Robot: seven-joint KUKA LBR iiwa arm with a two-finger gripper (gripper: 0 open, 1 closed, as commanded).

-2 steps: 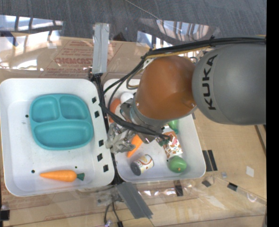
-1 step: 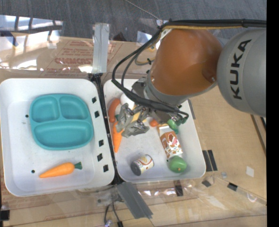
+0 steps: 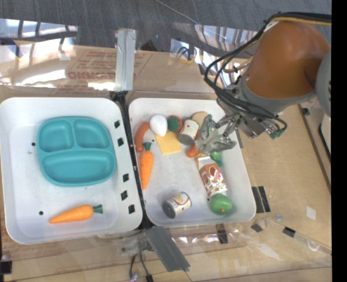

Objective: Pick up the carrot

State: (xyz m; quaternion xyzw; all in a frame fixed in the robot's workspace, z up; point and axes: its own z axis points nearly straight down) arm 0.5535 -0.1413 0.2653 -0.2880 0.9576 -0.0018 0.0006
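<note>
**A:** Where is the carrot?

**B:** There are two. One carrot lies on its side in the lower part of the left bin, at the lower left of the frame, green top pointing right. A second carrot lies against the left wall of the right bin, near the frame's centre, tip pointing down.

**A:** What sits near them?

**B:** Above the first, a teal divided plate fills the left bin's upper half. Beside the second are a yellow cheese wedge, a white egg and a sausage. Lower down are a small can, a printed packet and a green fruit.

**A:** And the gripper?

**B:** The gripper hangs over the right bin's upper right area, well apart from both carrots. Whether it is released or clenched I cannot tell. The arm enters from the upper right.
</note>
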